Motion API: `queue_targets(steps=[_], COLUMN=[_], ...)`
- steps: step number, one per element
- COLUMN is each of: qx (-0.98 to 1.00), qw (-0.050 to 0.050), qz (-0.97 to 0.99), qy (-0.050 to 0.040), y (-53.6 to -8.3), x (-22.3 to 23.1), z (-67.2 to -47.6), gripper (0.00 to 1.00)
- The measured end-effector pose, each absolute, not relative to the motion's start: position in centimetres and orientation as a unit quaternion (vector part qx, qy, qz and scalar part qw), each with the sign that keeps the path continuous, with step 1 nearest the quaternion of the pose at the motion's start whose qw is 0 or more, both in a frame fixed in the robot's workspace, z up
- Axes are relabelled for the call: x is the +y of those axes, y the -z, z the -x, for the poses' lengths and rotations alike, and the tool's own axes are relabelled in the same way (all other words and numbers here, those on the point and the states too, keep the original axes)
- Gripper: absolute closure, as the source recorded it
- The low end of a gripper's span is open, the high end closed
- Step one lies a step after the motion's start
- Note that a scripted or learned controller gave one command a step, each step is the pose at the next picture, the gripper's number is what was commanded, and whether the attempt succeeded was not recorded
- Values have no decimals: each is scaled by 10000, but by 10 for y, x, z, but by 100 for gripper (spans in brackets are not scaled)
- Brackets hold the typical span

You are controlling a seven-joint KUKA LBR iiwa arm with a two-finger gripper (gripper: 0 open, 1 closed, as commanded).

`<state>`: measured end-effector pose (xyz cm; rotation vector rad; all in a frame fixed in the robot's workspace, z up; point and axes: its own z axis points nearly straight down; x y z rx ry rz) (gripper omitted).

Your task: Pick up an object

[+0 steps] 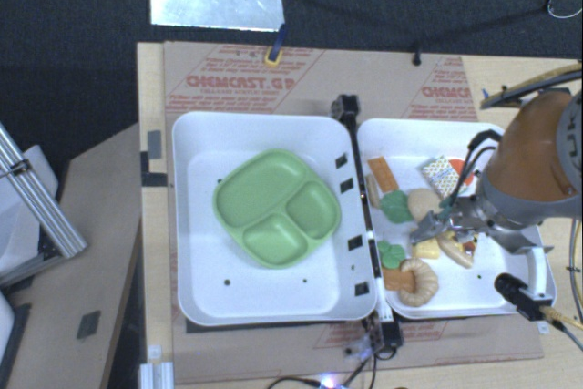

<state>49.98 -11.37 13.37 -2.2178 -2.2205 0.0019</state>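
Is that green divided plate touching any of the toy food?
Apart. The camera view shows the green plate alone in the left bin, while the toy food lies in the right bin across the divider.

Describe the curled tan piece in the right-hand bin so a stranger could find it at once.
Start at the right bin, the white one crowded with small play-food items beside the bin holding the green divided plate. Go to its near edge, close to the divider between the bins. There lies the curled tan piece, ridged and bent like a croissant, unlike the flat orange block touching it.
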Motion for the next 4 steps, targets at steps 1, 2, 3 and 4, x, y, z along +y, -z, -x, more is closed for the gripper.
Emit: queue_targets(steps=[1, 2, 3, 4], qx=[-7061, -7068, -7088, -7088], qw=[-58, -57, -21, -26], qz=[7080, 7074, 7054, 7054], qy=[9, 28, 18, 20], y=[-88, -98, -148, -192], x=[-117, -115, -105, -103], z=[-502, -504, -506, -508], gripper=[0, 100, 100, 100])
